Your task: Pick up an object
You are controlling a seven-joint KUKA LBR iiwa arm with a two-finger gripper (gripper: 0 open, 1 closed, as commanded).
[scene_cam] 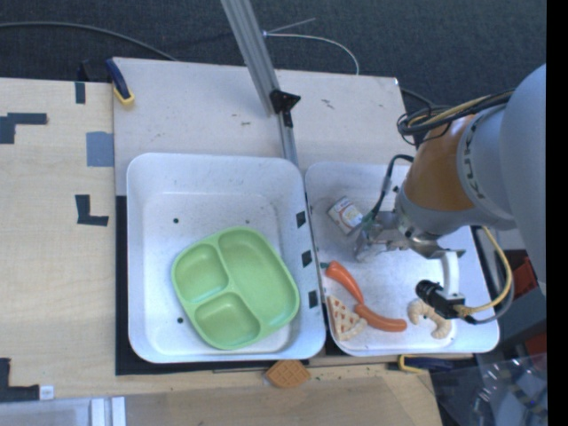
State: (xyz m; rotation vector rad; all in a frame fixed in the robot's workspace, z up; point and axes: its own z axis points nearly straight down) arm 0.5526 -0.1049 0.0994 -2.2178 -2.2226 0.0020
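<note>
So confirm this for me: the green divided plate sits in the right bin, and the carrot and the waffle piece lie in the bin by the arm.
One thing is wrong: the green divided plate sits in the left bin, as the camera view shows. The carrot and the waffle piece do lie in the right bin, by the arm.

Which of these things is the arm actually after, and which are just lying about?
Could be picked, all in the right bin under the gripper:
carrot
sausage
waffle wedge
small white packet
beige toy

Just lying about:
green divided plate in the left bin
biscuit on the bench
blue-and-yellow clamp
</note>
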